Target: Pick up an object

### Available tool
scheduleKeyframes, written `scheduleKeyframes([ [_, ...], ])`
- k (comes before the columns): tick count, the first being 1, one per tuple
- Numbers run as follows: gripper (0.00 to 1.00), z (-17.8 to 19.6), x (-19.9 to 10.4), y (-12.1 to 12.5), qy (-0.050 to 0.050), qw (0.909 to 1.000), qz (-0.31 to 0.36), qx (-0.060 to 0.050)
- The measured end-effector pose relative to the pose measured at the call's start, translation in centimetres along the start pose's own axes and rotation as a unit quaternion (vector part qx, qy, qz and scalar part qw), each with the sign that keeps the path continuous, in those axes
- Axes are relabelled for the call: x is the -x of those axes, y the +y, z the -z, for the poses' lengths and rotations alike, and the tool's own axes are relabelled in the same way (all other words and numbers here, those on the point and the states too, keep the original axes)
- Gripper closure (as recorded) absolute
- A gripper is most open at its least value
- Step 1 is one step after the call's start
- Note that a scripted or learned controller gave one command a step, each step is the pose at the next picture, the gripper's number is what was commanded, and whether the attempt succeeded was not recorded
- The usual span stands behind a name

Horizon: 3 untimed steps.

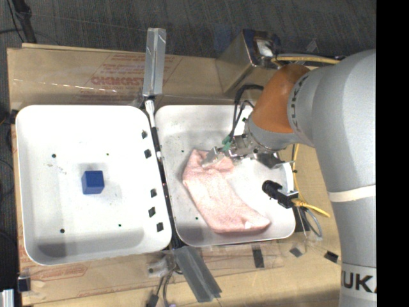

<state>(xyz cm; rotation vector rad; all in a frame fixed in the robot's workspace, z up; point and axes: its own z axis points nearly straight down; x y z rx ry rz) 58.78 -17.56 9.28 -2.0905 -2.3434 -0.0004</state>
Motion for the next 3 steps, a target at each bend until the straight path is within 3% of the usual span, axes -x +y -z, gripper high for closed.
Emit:
scheduleKeyframes([
  [1,1.0,1.0,-0.1,0.0,0.0,1.0,0.002,0.0],
  [2,0.0,1.0,0.0,0.0,0.0,1.0,0.002,0.0],
  [3,0.0,0.0,0.7,-2.8,0.001,0.9977,-0.068,0.0],
])
